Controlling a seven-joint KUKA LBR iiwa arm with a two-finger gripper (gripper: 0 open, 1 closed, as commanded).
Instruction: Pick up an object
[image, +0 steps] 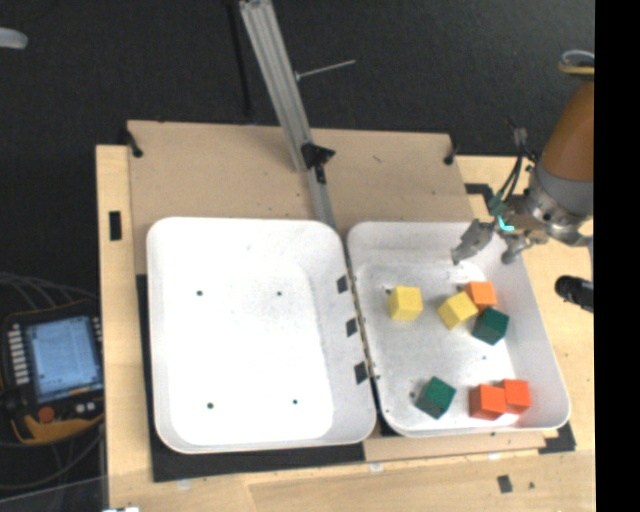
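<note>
We see the gripper (487, 247) hanging with fingers spread wide and nothing between them, above the right bin (395, 415), near its 7 blocks (459, 309).

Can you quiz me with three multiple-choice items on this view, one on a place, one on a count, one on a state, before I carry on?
1. Which bin holds the blocks?
A. the left bin
B. the right bin
C. both bins

2. How many yellow blocks are there?
A. one
B. two
C. four

3. What is between the gripper's fingers?
A. a green block
B. an orange block
C. nothing

Answers:
1. B: all the blocks lie in the right bin.
2. B: one yellow block sits near the bin's middle, the other yellow block beside an orange block.
3. C: the gripper hangs over the bin's far right corner with its fingers spread and no block between them.
</note>
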